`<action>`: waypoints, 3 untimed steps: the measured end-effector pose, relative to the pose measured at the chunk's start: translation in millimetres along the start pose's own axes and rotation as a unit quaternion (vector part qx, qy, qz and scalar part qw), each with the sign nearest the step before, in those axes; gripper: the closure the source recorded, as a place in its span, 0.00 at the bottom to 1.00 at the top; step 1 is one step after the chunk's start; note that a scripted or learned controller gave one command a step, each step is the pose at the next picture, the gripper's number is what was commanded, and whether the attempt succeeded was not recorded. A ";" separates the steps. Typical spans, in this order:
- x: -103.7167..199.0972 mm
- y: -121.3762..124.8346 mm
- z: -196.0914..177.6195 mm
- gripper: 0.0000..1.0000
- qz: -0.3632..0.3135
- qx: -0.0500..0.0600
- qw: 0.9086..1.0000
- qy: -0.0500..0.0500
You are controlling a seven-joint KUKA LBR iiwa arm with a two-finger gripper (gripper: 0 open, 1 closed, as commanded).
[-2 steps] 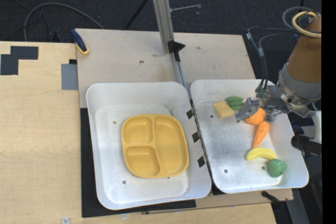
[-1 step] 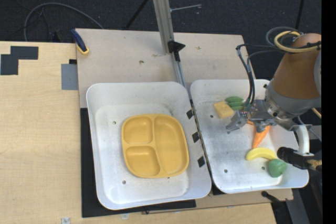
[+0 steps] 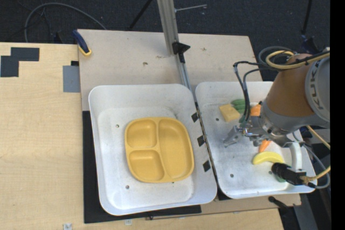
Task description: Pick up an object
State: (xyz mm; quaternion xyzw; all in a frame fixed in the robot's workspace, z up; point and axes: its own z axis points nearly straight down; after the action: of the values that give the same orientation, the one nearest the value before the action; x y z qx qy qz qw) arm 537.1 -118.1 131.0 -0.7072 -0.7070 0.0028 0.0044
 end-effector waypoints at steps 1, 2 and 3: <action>-0.2 1.2 43.0 0.00 0.000 -0.005 1.000 -0.001; -2.0 2.5 29.5 1.00 0.002 -0.007 1.000 -0.001; -5.5 3.8 -12.8 1.00 0.000 -0.005 1.000 -0.001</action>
State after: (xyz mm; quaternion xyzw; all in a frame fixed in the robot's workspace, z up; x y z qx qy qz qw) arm 541.0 -123.6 143.7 -0.7075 -0.7067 -0.0001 0.0000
